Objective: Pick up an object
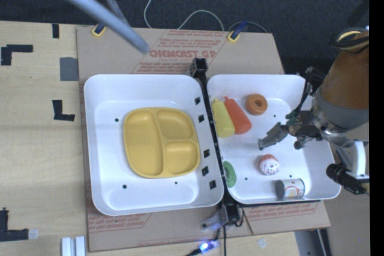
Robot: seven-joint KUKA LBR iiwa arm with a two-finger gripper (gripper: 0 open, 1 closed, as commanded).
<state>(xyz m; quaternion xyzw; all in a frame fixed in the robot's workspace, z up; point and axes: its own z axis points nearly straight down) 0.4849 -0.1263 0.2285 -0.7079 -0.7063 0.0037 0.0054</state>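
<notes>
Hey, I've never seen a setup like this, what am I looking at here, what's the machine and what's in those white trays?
One camera looks down at a slant on a bench with two shallow white bins. The machine is a robot arm, grey and orange, reaching in from the right; its hand hangs over the right bin with nothing visibly between its fingers. The left bin holds a yellow divided plate. The right bin holds a yellow bottle beside an orange one, a small donut, a red-and-white ball, a small can on its side, and a green item at the left wall.

Even, bright light; soft shadows; slightly blurry.
</notes>
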